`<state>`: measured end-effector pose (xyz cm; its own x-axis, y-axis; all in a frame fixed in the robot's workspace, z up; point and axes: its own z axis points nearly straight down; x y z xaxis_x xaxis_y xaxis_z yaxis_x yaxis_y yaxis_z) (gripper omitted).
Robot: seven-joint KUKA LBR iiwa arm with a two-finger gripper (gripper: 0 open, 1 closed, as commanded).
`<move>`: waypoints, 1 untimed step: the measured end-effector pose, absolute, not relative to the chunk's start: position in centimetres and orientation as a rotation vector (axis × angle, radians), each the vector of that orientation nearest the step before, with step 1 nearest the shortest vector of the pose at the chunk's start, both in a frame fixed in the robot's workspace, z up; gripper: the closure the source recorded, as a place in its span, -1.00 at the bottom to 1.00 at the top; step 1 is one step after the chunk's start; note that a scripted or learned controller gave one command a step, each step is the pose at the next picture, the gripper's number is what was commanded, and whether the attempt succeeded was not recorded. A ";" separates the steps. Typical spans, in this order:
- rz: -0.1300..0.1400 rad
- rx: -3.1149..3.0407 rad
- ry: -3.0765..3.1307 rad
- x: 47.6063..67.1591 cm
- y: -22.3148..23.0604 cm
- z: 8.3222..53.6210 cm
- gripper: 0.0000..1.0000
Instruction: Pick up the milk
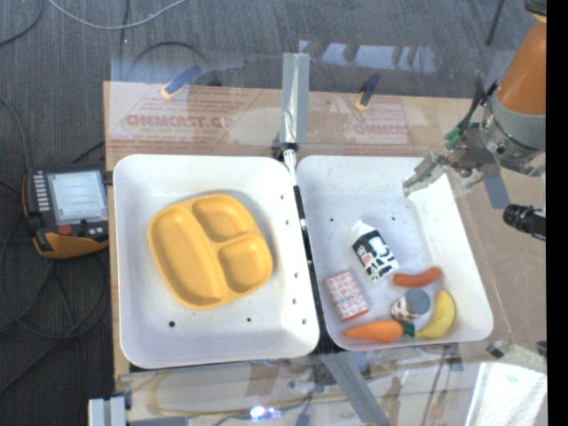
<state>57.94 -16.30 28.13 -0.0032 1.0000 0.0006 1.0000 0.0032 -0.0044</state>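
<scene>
Two bins share the bench; the milk [374,251] lies tilted mid-floor of the right bin [461,229]. The gripper [441,169] hovers at its 1 o'clock, over the rim, fingers spread, holding nothing. Risk: a slanted carton may slip from the pinch, or the sausage [416,279] at its 4 o'clock gets nudged. Open floor lies toward 12 o'clock.

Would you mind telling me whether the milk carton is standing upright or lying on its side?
Lying on its side. The milk carton rests flat on the floor of the right bin, its printed side facing up.
</scene>
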 end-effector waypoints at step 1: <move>0.005 -2.216 -2.219 56.7 -10.6 15.7 -1.00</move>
